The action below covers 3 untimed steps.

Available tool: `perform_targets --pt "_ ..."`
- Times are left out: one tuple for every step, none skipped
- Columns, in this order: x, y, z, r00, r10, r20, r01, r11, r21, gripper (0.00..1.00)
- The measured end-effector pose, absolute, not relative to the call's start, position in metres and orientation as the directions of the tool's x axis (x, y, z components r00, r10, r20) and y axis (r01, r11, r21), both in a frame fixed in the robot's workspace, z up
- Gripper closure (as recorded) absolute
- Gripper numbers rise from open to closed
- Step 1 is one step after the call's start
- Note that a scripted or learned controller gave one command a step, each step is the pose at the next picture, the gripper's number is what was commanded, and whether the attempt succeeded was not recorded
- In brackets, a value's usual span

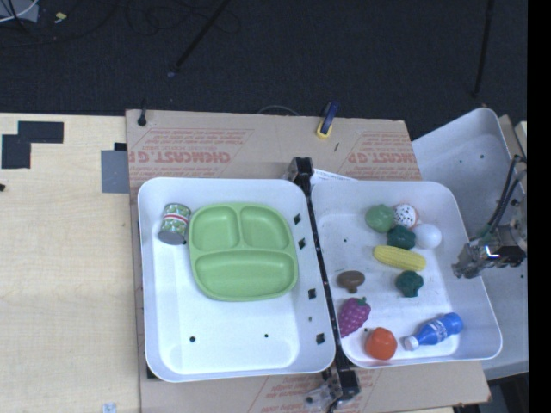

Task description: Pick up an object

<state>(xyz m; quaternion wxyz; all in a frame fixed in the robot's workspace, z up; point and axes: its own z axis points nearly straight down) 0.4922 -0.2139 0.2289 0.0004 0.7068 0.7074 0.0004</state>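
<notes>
The right bin [469, 312] holds several toy foods: a yellow corn cob [399, 257], a light green vegetable [377, 218], a white and red ball [405, 215], a white egg [428, 236], two dark green pieces [401, 237] [410, 283], a brown mushroom [350, 279], purple grapes [353, 316], a red tomato [380, 343] and a blue bottle [435, 330]. My gripper [473, 263] hangs at the bin's right rim, right of the corn and the egg, with nothing visibly in it.
The left bin [224, 338] carries a green divided plate [243, 252] and a small can [175, 223] at its upper left. A black divider [312, 256] runs between the bins. A yellow and blue clip [326, 120] lies on the cardboard behind.
</notes>
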Motion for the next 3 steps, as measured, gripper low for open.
perform_targets --pt "0.498 -0.155 0.220 -0.004 1.000 0.003 1.000 0.005 -0.003 1.00" --pt "0.509 -0.105 0.231 -0.005 1.000 0.003 1.000 0.005 -0.001 1.00" --pt "0.522 -0.055 0.233 -0.005 1.000 0.002 1.000 0.005 -0.002 1.00"
